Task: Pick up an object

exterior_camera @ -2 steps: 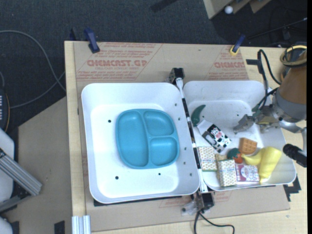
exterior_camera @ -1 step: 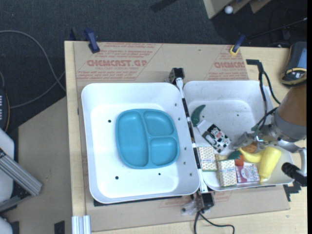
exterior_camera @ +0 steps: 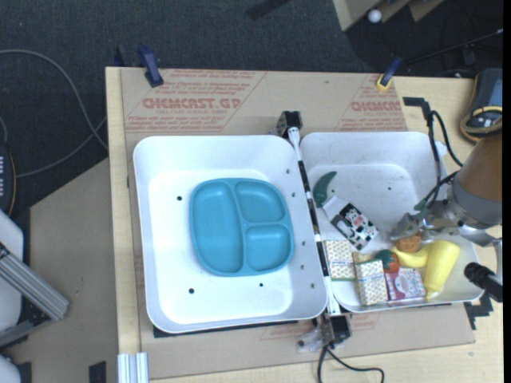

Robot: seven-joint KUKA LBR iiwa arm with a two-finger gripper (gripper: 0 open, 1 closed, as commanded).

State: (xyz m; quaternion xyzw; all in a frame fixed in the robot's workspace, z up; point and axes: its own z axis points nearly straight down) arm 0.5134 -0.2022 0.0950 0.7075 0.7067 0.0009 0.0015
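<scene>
Camera view: smooth three-compartment blue plate (exterior_camera: 239,226).

Dark grey carpeted floor (exterior_camera: 72,22) surrounds a pale wooden bench (exterior_camera: 96,214). A brown cardboard sheet printed with red lettering (exterior_camera: 200,98) lies on it, held by blue clamps (exterior_camera: 149,65). Thin cable (exterior_camera: 60,86) crosses the carpet.

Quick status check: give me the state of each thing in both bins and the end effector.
blue divided plate: flat in left bin, nothing on it
green piece: loose in right bin
black-and-white item: lying flat
yellow bottle: on its side
small boxes: crowded together
end effector: low over clutter
</scene>
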